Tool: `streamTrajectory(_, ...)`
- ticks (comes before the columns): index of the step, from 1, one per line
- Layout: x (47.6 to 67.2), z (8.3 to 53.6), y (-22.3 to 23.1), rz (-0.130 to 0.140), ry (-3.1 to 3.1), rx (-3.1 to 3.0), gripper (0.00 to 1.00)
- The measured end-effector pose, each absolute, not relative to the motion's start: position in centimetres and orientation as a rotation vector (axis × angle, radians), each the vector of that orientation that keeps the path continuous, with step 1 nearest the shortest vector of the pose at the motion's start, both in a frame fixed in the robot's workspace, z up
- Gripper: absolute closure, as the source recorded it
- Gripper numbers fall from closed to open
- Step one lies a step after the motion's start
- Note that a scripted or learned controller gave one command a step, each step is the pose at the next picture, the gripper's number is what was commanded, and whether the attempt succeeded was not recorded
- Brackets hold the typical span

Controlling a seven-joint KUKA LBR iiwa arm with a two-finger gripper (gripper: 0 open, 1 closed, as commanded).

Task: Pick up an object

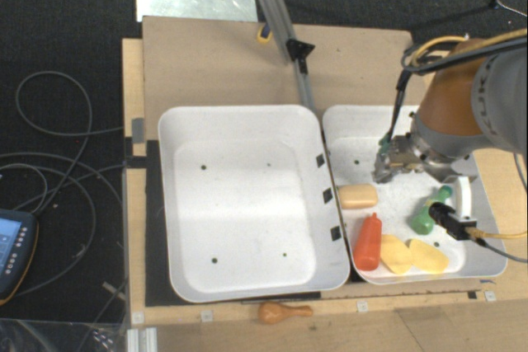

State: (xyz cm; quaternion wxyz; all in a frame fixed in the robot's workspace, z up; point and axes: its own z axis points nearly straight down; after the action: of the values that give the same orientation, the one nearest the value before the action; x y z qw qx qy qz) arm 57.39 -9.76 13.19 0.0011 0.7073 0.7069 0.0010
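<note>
Over the right bin (346,124) I have the tool (388,169) hanging, its opening impossible for me to judge, and I would lower it straight onto the tan block (357,195) just below and left of it, staying off the red bottle (368,241) beyond.

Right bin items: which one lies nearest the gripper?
The tan block, lying just below-left of the gripper. The red bottle, yellow pieces and green bottle sit farther down.

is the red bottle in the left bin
No, the red bottle lies in the right bin, beside the yellow pieces.
</note>
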Motion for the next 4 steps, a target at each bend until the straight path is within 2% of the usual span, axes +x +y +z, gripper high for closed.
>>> streamTrajectory(1,58.1,17.7,-9.9,0.006,2.222,2.213,1.00)
streamTrajectory(2,58.2,24.2,-9.9,0.009,2.222,2.210,1.00)
streamTrajectory(3,58.3,26.8,-9.9,0.005,2.224,2.213,1.00)
streamTrajectory(4,58.6,25.5,-3.8,0.003,2.235,2.210,1.00)
